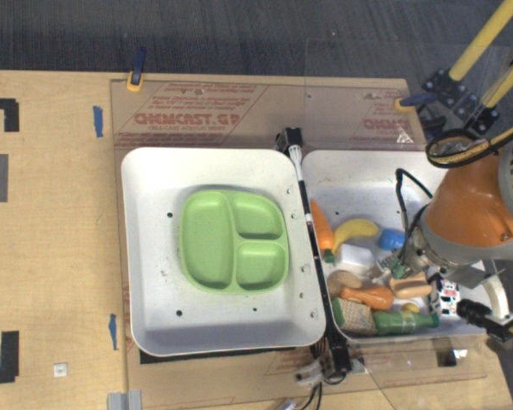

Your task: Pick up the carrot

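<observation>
An orange carrot [322, 226] with a green end lies along the left wall of the right bin [359, 178], pointing toward the far side. A second orange, carrot-like piece [370, 297] lies near the bin's front among other toys. My gripper [404, 268] hangs below the arm's orange band [470, 207], low over the pile at the bin's middle right. It is to the right of the carrot by the wall and just above and right of the second orange piece. Clutter and the wrist hide its tips.
A yellow banana [357, 228], a blue object [392, 239], a white block [356, 254], a green object [404, 320] and a die [447, 296] crowd the right bin. The left bin [145, 229] holds a green divided plate [235, 239]. A black bar [303, 220] separates the bins.
</observation>
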